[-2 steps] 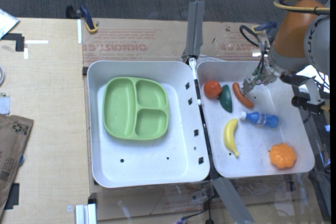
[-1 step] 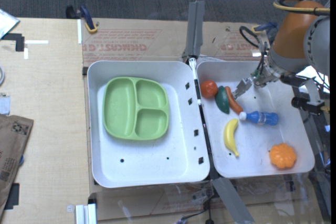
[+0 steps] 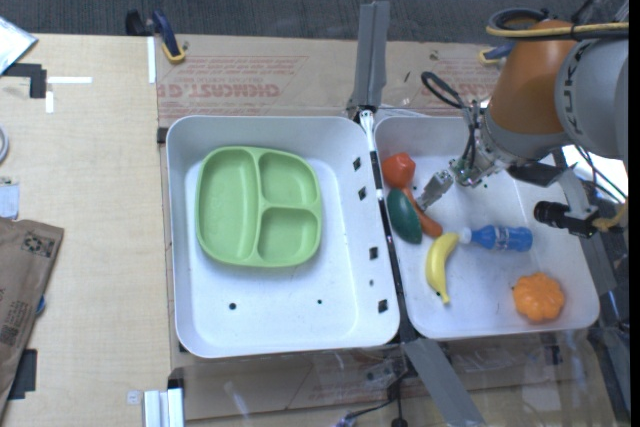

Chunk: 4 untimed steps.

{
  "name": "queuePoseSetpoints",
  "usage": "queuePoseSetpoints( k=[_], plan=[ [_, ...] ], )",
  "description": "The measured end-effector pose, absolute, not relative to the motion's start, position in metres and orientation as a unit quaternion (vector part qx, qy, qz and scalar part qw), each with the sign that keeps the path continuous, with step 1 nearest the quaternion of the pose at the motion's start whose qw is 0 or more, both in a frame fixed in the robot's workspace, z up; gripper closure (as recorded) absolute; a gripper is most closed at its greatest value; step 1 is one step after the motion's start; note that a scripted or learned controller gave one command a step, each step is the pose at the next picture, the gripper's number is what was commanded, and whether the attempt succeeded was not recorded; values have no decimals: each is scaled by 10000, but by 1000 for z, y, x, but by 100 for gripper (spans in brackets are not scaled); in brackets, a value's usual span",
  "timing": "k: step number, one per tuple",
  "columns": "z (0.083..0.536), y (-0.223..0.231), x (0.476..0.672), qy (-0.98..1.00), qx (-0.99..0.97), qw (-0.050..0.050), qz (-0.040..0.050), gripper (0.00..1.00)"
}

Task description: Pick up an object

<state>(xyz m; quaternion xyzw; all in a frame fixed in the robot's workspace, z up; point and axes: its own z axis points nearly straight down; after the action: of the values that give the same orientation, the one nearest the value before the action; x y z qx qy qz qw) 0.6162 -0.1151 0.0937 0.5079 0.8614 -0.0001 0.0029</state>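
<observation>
Finds the gripper (image 3: 437,187) low in the right bin (image 3: 580,317), close to its left wall and just above a tight cluster: a red tomato-like toy (image 3: 398,168), a dark green oval toy (image 3: 404,215), and a small orange carrot-like piece (image 3: 431,224) touching the green one. Cannot tell from this slant whether the jaws stand apart or together; sees nothing between them. Judges the likeliest targets to be the green oval toy or the carrot-like piece, both just beside the gripper and beneath it. Expects trouble from the crowding first: a descent here risks landing on top of one toy rather than straddling it, or pinching two at once and dropping both on the lift. Expects trouble from shape second: rounded, glossy-looking surfaces, apt to squirt sideways under a squeeze and roll against the wall. Counts the wall itself as a hazard, with little room on that side for a clean close and some chance of scraping the rim between the two bins. Notes easier pickings well apart from the cluster: a banana (image 3: 440,265), a blue bottle (image 3: 498,237) lying on its side, an orange pumpkin-like toy (image 3: 539,297) near the front corner. Leaves the green divided plate (image 3: 260,207) in the left bin (image 3: 185,245) out of reckoning, well away from the gripper.
</observation>
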Motion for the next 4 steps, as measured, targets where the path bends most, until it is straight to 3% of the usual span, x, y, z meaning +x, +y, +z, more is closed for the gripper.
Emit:
queuePoseSetpoints(
  k=[1, 2, 3, 4],
  plan=[
    [92, -119, 540, 8625, 5061, -1, -2, 0],
    [91, -116, 494, 8742, 4855, -7, -1, 0],
    [91, -116, 477, 8455, 5340, -8, 3, 0],
    [102, -116, 481, 8452, 5345, 28, 24, 100]
  ],
)
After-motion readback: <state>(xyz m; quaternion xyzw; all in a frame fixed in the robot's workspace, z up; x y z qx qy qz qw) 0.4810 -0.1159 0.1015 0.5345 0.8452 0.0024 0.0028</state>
